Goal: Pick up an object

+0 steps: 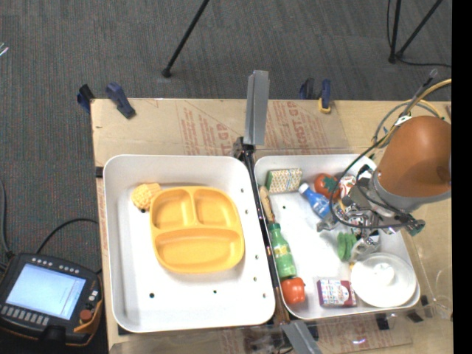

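Observation:
The right bin (310, 234) holds several small objects. My gripper (359, 231) hangs low over its right half, below the orange band of the arm (417, 157). A small green item (344, 246) lies just under and left of the gripper; whether they touch I cannot tell. A blue bottle (316, 200) and a red item (325, 184) lie just left of the gripper. A green bottle (281, 250) lies along the bin's left wall, with a red tomato-like piece (293, 291) below it.
A white bowl (383, 279) and a pink box (335, 292) sit at the right bin's front. A green-patterned box (285, 179) lies at its back left. The left bin (125, 271) holds a yellow divided plate (197, 228) and a yellow corn-like piece (145, 195).

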Robot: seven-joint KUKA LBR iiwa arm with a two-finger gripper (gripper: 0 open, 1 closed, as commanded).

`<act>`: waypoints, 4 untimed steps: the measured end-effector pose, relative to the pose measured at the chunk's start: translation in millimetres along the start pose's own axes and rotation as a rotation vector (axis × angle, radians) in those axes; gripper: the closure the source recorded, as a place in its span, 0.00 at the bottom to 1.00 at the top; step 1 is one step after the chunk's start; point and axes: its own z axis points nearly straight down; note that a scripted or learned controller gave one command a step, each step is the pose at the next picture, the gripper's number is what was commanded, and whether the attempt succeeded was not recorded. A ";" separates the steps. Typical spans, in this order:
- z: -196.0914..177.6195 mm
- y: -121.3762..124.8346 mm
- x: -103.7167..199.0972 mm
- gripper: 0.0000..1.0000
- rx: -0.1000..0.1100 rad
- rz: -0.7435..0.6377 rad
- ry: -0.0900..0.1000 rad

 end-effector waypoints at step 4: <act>1.3 55.3 -68.0 0.00 -0.005 -0.505 0.001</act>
